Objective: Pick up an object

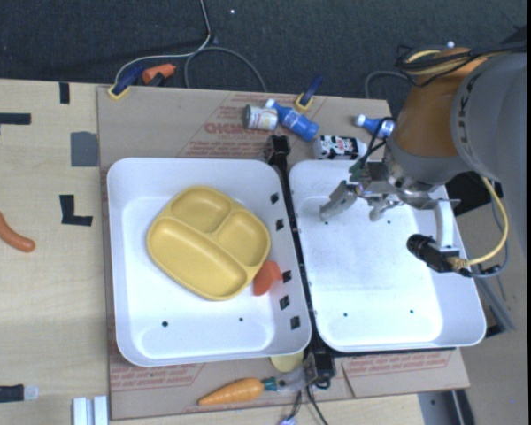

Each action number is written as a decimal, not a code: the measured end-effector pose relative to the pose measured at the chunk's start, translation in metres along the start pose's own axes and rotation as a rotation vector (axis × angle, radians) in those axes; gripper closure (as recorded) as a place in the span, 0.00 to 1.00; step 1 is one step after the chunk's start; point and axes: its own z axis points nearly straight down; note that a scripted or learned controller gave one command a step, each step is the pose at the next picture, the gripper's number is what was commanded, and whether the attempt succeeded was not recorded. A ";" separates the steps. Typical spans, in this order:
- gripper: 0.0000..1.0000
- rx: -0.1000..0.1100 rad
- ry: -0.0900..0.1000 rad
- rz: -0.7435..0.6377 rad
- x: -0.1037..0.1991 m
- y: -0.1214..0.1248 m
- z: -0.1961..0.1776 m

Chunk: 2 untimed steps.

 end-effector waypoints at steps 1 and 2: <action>0.00 0.012 0.001 0.005 -0.016 -0.006 0.091; 0.00 0.002 0.001 0.001 -0.009 0.045 0.086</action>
